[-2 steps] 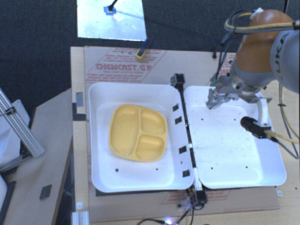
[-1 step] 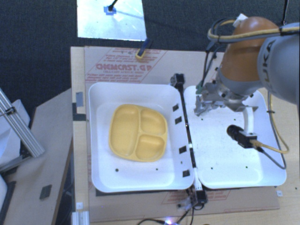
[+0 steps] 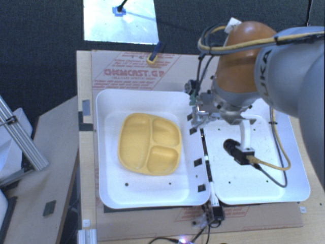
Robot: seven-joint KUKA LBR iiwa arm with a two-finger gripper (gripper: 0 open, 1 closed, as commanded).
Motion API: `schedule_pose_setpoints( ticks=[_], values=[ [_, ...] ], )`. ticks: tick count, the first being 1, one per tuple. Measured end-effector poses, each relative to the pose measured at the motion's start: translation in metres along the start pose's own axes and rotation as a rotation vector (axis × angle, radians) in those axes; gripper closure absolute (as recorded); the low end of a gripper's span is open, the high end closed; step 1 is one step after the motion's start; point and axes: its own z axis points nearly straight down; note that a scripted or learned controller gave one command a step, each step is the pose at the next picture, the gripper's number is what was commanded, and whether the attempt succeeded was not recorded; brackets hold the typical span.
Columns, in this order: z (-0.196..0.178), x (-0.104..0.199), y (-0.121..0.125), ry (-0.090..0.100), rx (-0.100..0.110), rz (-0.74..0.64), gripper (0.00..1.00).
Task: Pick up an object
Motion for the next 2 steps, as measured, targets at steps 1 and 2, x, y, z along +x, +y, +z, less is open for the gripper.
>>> schedule_pose_setpoints(
  ticks=[1,2],
  values=[
    [-0.0021,0.0014,-0.0086,-0.001,0.001,0.003,1.00],
    [0.0022,-0.0016,-0.0171,-0.002,0.000,0.008,1.00]
  ],
)
